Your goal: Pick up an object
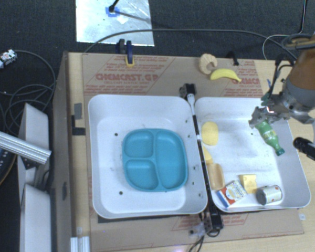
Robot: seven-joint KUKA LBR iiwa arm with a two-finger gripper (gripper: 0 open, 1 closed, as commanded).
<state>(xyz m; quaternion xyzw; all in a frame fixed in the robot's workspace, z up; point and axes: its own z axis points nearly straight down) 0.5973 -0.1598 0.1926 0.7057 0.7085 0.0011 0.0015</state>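
The gripper (262, 118) sits over the upper right part of the right bin (299, 193), and a green bottle (270, 136) hangs slantwise from it, neck end up at the fingers and base pointing down toward the bin's right wall. The fingers look closed on the bottle's top, which would explain the tilt: held by one end, the heavier body swings down and outward. Whether the base is clear of the floor or resting on it is hard to tell from this slanted view, so the lift may be only partly made. The other items lie along the bin's left and near sides, well apart from the bottle: a yellow lemon (210, 133) by the divider, a tan block (216, 175) below it, a small carton (231, 192), a cheese wedge (248, 182) and a can (269, 195) in the near corner. That spread leaves the bottle alone in open floor, an easy target with room for the fingers. The left bin (102, 140) holds a blue tray (155, 159). A banana (224, 75) lies on the bench beyond the bins, out of play. A grip so near the neck could slip if the arm rises fast.
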